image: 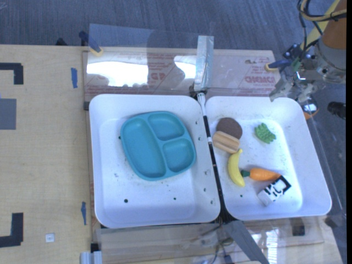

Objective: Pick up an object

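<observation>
The right bin holds several toy items. A brown and tan bun-like piece lies at its left side, and a small green leafy piece sits to its right. Below them lie a yellow banana and an orange carrot, touching each other. A black-and-white block rests just below the carrot. My gripper hangs over the right bin's far right corner, apart from all the items, with nothing seen in it.
The left bin bears a blue divided plate. A raised divider separates the two bins. A clear plastic panel with a metal post stands behind them. Cables loop above the arm at the top right.
</observation>
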